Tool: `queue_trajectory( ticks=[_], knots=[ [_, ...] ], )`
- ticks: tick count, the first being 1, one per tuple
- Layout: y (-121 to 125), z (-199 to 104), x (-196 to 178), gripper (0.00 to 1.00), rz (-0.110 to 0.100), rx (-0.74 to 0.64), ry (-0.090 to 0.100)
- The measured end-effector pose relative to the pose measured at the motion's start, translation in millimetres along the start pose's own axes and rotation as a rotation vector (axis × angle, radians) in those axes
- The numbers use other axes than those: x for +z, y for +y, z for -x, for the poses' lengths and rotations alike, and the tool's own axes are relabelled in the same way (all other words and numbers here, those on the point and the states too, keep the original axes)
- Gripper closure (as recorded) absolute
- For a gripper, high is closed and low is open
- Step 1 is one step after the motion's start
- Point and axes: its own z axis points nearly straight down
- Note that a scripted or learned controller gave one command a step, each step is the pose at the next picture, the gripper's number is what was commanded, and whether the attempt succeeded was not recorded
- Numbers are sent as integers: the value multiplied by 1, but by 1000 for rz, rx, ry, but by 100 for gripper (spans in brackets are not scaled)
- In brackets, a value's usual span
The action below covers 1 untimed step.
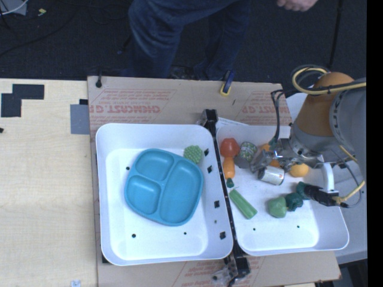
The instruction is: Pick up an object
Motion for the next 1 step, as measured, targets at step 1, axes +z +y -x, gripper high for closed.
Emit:
queue_trajectory(
  ticks=[1],
  knots=[
    [0, 1, -13, 100, -1, -1, -2]
  ],
)
